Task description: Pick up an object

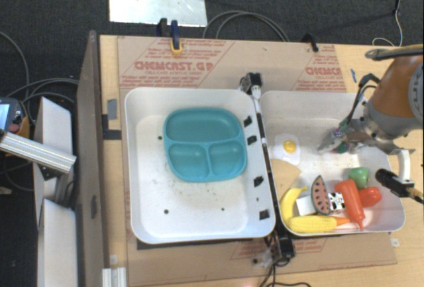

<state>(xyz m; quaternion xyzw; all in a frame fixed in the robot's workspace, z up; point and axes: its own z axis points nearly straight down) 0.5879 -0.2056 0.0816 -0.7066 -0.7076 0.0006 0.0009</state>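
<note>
Toy food crowds the near corner of the right-hand white bin: a corn cob along the front wall, a banana touching it, a watermelon slice, a carrot and a tomato. On the desk, the left bin carries a teal divided plate. The grey arm, orange-banded, reaches in from the right, its gripper low over the right bin's floor; whether the jaws are spread or pressed together cannot be told. A fried egg lies near the divider, a green piece just behind the tomato.
</note>
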